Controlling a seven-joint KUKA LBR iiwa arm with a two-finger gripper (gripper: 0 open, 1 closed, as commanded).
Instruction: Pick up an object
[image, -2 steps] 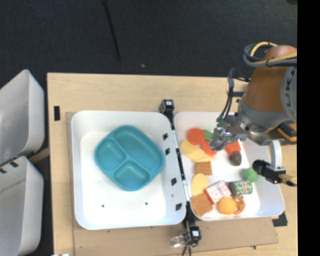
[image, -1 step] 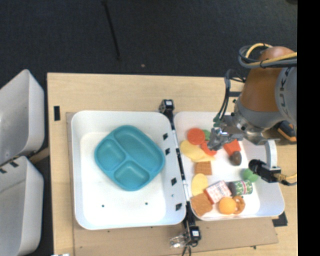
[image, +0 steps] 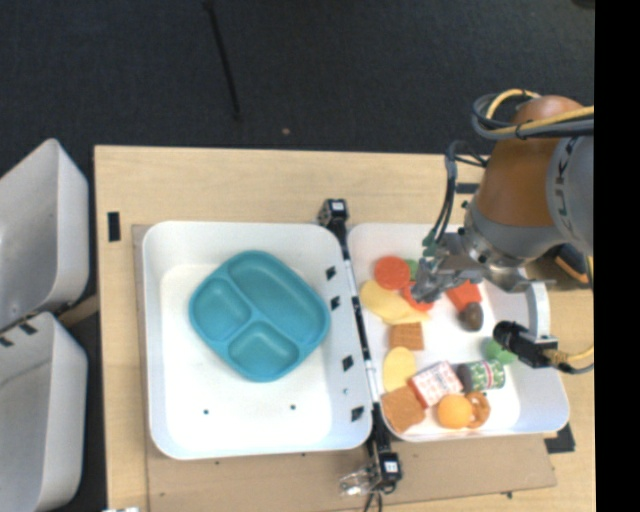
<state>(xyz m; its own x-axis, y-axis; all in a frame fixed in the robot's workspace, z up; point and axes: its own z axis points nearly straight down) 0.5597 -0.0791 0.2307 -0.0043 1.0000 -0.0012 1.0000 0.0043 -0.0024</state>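
Claw (image: 425, 285) hangs over red and yellow toy food (image: 392, 287) in right bin (image: 545, 410).

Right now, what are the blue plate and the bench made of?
The blue plate looks like smooth moulded plastic: one even colour, rounded compartments, a soft sheen. The bench looks like pale wood or laminate, matte with faint grain; I can't tell which.

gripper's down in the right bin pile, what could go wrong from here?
1. Clutter: the gripper sits among tightly packed toy food, the red piece and yellow piece touching, so it may nudge neighbours or grab two.
2. The items look flat and low in the right bin, so the grasp may slip off.
3. The arm hides the contact point, so a miss could go unnoticed.
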